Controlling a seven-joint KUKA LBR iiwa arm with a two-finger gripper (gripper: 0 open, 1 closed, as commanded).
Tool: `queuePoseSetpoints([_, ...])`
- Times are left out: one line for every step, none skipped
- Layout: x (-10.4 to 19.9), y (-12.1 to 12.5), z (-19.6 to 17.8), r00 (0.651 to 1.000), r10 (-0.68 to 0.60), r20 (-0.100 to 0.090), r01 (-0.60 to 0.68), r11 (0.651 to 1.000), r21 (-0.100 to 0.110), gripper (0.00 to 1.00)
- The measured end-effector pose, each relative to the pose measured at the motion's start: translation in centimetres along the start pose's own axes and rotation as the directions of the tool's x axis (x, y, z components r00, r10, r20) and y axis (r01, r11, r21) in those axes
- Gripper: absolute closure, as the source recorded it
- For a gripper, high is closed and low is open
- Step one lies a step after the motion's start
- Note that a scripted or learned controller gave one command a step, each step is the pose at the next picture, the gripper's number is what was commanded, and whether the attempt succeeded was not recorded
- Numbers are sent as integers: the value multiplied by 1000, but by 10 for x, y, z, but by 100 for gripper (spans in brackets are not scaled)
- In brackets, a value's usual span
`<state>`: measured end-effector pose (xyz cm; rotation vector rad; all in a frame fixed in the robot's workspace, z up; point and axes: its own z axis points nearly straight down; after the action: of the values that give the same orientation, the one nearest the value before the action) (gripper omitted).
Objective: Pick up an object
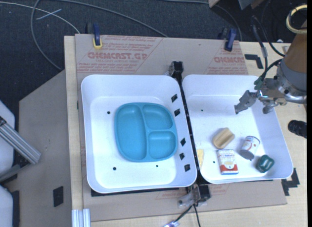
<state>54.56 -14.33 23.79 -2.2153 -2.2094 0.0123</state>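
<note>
- The pincer point(249, 101) hangs over the right bin point(209, 94), grasping nothing; how far it is open cannot be told.
- The candidates, tan block point(223, 137) and red box point(227, 162), lie apart towards the bin's near end.
- Risk by judgement: a descent here closes on bare floor.

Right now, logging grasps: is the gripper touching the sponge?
Apart. The camera view shows the gripper up near the right bin's far side, bare white floor between it and the sponge.

1. The two white bins point(92, 123) are seen as smooth, glossy plastic.
2. The blue divided plate point(145, 131) is seen as matt plastic.
3. The bench board point(73, 74) is seen as printed cardboard.
</note>
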Motion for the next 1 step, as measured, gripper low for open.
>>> queuePoseSetpoints([0, 2, -7, 1000, -3, 2, 3, 1000, -14, 0])
